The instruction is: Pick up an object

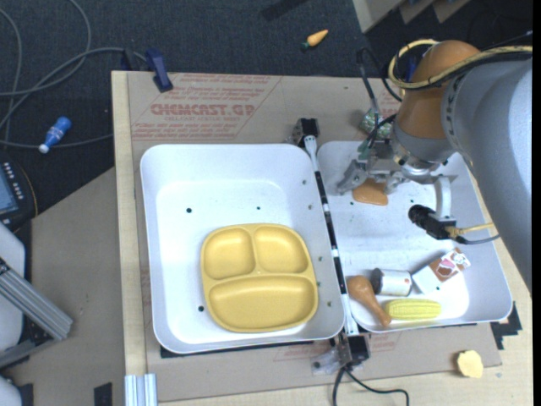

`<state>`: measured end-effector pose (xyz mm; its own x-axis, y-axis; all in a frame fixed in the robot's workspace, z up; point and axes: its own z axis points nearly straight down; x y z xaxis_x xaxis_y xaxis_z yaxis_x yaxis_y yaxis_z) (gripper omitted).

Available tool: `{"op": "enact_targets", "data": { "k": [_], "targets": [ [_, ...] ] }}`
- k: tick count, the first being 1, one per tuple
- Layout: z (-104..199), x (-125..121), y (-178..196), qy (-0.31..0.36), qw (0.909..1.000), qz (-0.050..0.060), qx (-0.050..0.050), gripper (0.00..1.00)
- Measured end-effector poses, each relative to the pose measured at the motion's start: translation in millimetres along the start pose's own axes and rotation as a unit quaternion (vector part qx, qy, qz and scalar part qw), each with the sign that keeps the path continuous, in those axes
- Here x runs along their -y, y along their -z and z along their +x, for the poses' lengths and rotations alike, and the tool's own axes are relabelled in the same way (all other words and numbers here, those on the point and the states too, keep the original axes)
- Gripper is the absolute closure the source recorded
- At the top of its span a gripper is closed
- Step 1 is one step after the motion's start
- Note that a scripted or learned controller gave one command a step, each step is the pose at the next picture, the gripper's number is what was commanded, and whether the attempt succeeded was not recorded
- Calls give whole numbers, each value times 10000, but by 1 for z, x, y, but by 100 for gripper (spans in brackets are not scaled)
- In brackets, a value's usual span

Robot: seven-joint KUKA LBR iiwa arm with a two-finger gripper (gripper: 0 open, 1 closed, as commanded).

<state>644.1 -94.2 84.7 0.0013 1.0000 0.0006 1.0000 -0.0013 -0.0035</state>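
Orange-brown, rounded toy food piece (370, 194) lies in the right bin (486, 299) directly beneath the end effector (378, 176), whose open fingers straddle it without gripping. It looks light, smooth and rigid; grasp across its narrow middle.

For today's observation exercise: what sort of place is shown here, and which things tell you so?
Probably a robotics lab. A robot arm reaches over two white bins on a bench, toy food such as corn lies in one, and cables trail across the floor.
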Motion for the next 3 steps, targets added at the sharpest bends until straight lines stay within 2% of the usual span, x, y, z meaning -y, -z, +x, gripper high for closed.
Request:
{"op": "enact_targets", "data": {
  "k": [1,2,3],
  "targets": [
    [-10,-23,0,15,10000,-40,11,0],
    [-9,-23,11,23,10000,-49,16,100],
    [-9,-23,11,23,10000,-42,18,0]
  ]
}}
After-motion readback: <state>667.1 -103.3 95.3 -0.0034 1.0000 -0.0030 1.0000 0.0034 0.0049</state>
